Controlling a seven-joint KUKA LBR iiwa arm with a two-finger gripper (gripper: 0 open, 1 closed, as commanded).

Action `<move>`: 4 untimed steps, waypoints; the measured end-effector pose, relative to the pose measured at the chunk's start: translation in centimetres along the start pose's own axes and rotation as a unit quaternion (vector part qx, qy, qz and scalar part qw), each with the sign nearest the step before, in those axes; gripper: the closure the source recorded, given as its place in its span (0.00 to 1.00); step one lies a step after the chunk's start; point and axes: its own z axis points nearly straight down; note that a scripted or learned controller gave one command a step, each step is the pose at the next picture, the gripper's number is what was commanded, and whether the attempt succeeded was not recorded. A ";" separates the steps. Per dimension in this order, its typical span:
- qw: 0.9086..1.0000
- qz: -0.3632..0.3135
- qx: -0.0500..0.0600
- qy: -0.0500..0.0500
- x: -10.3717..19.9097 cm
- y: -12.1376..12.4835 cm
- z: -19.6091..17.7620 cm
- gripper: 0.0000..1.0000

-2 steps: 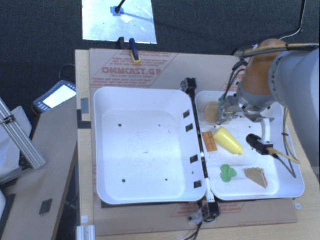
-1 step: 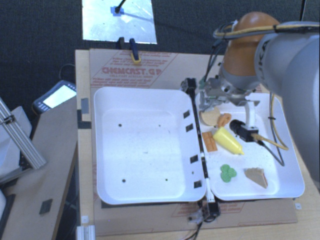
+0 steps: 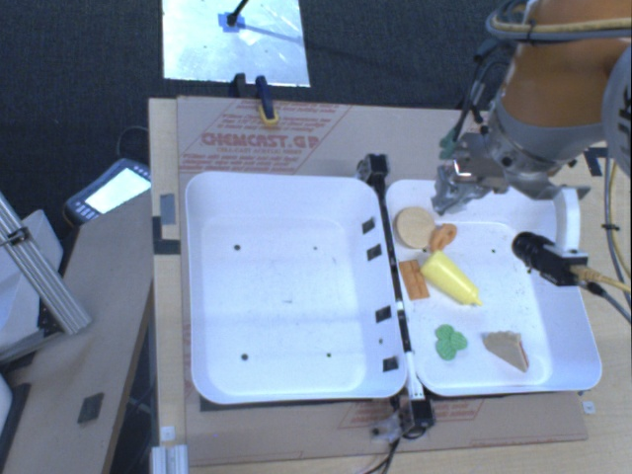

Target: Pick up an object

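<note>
Nothing has been picked up yet, as far as the view shows: every object lies on the floor of the right bin (image 3: 553, 363), and the gripper (image 3: 456, 194) hangs above that bin's upper edge, just above and to the right of a round tan disc (image 3: 415, 227). Whether the gripper is released or clenched cannot be told from here, since its tip is small and dark against the arm; nothing is visible in its hold. Beside the disc, touching or nearly so, sits a small orange piece (image 3: 444, 235). Below these lie a yellow cone-shaped piece (image 3: 452, 278), a flat orange waffle-like strip (image 3: 415, 279) against the divider, a green cluster (image 3: 450, 342) lower down, and a tan wedge (image 3: 507, 350) toward the lower right. The nearest candidate looks to be the disc or the orange piece; the descent, the grasp and the lift all appear left to do. The left bin (image 3: 286, 284) sits alongside on a cardboard sheet (image 3: 296, 136) laid over the bench. At the upper left of the frame a shiny metal plate (image 3: 235, 30) lies on dark carpet, and a lit screen (image 3: 111, 194) shows at the left edge.
</note>
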 end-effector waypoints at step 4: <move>1.000 -0.001 0.007 -0.001 20.6 -1.6 -18.8 1.00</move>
